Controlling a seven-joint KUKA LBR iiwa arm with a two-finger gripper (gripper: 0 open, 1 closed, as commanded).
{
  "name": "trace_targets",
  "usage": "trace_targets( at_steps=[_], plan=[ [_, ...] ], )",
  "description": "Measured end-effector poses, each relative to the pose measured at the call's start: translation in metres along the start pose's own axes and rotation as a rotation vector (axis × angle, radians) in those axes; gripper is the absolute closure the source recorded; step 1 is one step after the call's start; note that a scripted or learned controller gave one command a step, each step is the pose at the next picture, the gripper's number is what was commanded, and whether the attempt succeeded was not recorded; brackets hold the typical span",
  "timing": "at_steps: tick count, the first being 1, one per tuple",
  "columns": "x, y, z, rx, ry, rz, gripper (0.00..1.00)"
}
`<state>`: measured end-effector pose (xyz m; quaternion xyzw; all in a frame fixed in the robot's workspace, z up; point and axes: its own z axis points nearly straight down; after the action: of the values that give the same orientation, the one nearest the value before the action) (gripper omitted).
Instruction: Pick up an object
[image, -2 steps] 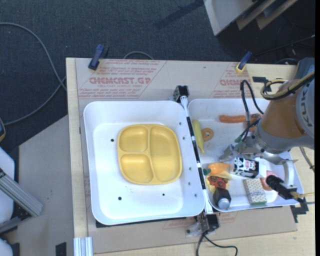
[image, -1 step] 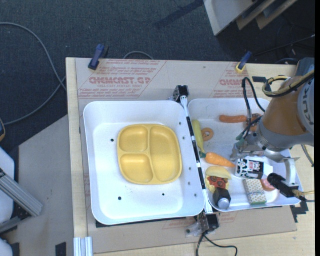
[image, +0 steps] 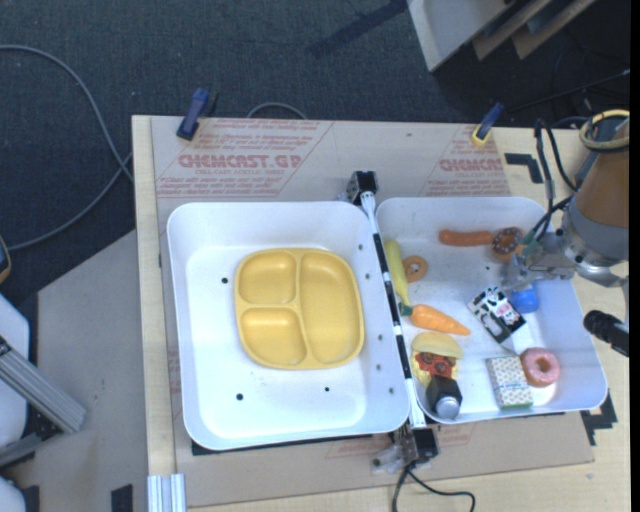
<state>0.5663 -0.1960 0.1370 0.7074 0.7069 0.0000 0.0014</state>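
Bench: 2 shallow white bins are sitting side by side on a board printed with red lettering.
Left bin: it is holding a yellow divided plate with 3 compartments, lying flat near the middle.
Right bin: it is carrying all the small objects.
Arm: it is reaching in from the right, with the grey wrist hanging over the right bin's upper right part.
Gripper: it is hovering low by the sausage end and the black-and-white toy; I cannot tell how the end effector is set, and nothing is showing as held.
Sausage: lying along the far side of the right bin, with a brown sprinkled donut just beside its right end.
Black-and-white toy: sitting mid-bin, touching a blue block just below the gripper.
Carrot: lying near the dividing wall, below a banana and a small tan ring.
Pink donut: resting at the near right, partly over a green-patterned packet.
Near left corner: a yellow-and-red item is lying above a dark bottle.
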Motion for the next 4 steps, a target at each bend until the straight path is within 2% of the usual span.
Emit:
trace_targets(
  at_steps=[1,2,3,4],
  plan=[
    [0.042,0.063,0.053,0.0,0.002,-0.002,1.0],
    [0.041,0.063,0.052,0.0,0.001,-0.002,0.0],
    [0.059,0.099,0.053,0.007,0.002,0.0,0.0],
    [0.035,0.1,0.052,0.0,0.0,-0.001,0.0]
  ],
)
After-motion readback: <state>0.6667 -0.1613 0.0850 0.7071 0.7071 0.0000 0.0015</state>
